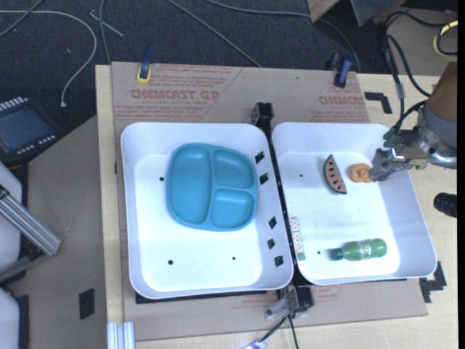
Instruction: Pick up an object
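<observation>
The right bin [407, 217] holds a watermelon-slice toy [334, 174], a small orange piece [360, 172] and a green bottle [360, 251] lying on its side near the front. My gripper [383, 165] hangs at the bin's upper right, just right of the orange piece and close to touching it. Nothing shows between its fingers. The left bin [145, 238] holds a blue divided plate [212, 186].
Black clips line the divider between the bins [270, 195]. The bins sit on a cardboard sheet [196, 86] with blue clamps at its back edge. Cables run over the dark floor behind. The arm's body [443, 133] overhangs the right bin's rim.
</observation>
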Controlling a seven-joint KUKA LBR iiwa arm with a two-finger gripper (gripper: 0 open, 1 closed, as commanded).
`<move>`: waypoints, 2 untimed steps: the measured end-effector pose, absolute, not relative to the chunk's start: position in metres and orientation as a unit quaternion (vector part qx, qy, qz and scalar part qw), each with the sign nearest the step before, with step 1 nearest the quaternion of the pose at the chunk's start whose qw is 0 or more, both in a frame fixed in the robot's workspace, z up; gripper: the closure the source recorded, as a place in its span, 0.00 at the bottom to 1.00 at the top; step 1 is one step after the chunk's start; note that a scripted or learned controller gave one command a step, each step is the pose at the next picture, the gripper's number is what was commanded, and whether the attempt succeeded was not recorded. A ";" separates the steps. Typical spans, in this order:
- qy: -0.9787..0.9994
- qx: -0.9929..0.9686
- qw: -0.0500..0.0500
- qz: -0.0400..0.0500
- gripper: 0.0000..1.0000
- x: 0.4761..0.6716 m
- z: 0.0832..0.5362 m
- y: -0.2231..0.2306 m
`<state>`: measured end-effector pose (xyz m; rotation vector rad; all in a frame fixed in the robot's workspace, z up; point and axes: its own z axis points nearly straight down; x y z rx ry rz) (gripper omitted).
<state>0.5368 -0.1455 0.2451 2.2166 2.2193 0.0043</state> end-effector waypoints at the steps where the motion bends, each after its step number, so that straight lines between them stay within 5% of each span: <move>1: 0.709 0.705 0.001 0.002 1.00 0.559 0.252 -0.094; 2: 0.709 0.705 0.001 0.001 1.00 0.591 0.245 -0.044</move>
